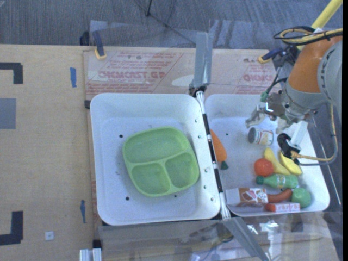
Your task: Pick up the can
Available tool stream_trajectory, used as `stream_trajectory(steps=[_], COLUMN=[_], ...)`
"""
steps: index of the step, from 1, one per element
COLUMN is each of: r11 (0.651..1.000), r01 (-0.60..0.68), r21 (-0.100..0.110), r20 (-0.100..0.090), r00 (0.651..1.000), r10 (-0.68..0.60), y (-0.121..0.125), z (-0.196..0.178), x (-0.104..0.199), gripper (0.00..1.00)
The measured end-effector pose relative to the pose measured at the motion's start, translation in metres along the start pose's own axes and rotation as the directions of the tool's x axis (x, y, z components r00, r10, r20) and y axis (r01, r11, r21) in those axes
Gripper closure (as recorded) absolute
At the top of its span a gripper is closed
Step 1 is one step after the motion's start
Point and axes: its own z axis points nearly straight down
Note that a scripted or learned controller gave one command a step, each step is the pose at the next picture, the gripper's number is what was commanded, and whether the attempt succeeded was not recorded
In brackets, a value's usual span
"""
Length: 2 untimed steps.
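Observation:
The can is small and pale with a grey lid, and it lies on its side in the upper middle of the right bin. My gripper hangs just above and behind it. The fingers are spread open, one to either side of the can's far end. Nothing is held between them. The orange-banded wrist reaches in from the upper right.
A carrot lies by the right bin's left wall. A tomato, banana, green bottle, red pepper and small packet crowd the front right. A green divided plate sits in the left bin.

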Motion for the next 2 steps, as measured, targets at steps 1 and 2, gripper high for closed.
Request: stream_trajectory(steps=[1,2], r11=[0.996,0.995], r01=[-0.091,-0.104], r21=[-0.001,0.002], r20=[0.000,-0.010], r00=[0.996,0.995], r10=[0.091,0.104], y=[-0.017,0.012], z=[0.024,0.023], x=[0.028,-0.039], gripper=[0.00,0.00])
